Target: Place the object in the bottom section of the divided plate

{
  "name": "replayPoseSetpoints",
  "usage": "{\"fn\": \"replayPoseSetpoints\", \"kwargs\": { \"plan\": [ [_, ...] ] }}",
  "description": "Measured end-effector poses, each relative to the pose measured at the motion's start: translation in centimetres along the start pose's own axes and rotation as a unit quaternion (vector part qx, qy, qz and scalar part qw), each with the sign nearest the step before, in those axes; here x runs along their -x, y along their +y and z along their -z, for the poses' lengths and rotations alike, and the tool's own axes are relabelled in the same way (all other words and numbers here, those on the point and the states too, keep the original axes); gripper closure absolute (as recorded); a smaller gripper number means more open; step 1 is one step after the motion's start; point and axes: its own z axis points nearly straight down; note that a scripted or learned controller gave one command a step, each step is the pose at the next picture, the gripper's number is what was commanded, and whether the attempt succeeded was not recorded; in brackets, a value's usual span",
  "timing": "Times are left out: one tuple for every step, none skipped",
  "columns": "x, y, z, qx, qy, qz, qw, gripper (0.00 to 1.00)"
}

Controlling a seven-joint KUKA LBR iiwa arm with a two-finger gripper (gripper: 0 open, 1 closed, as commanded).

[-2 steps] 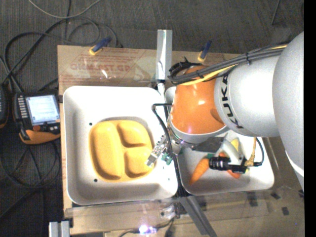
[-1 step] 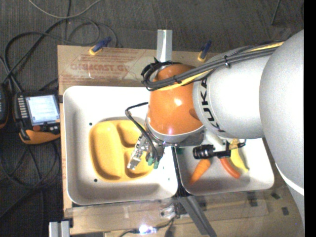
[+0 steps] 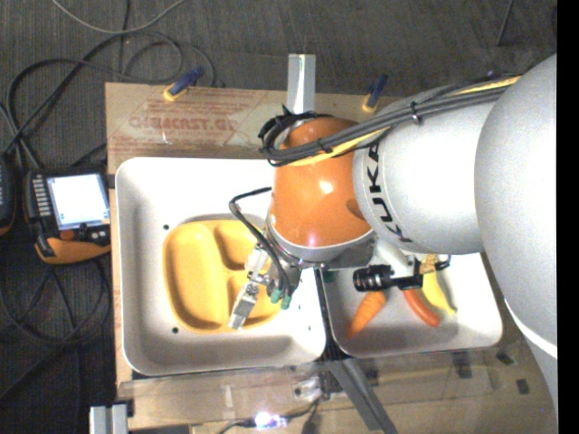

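Note:
A yellow divided plate lies in the left white bin. My gripper hangs over the plate's lower right part, close to its surface. The orange wrist band and the grey arm cover the plate's right rim and much of the right bin. No object is clearly visible at the gripper's tip; the view there is too small and cluttered to tell.
The right bin holds two orange carrot-like pieces and a yellow banana-like piece, partly under the arm. A handheld screen and cables lie on the floor to the left of the bench.

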Motion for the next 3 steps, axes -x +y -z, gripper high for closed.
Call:
{"fn": "replayPoseSetpoints", "kwargs": {
  "plan": [
    [0.2, -0.2, 11.9, 0.001, -0.002, 0.049, 0.9988, 0.0],
    [-1.8, 4.5, -3.8, -0.001, 0.0, 0.017, 0.9999, 0.0],
    [-3.4, 9.0, -9.8, 0.004, -0.006, 0.008, 0.9999, 0.0]
  ]
}}
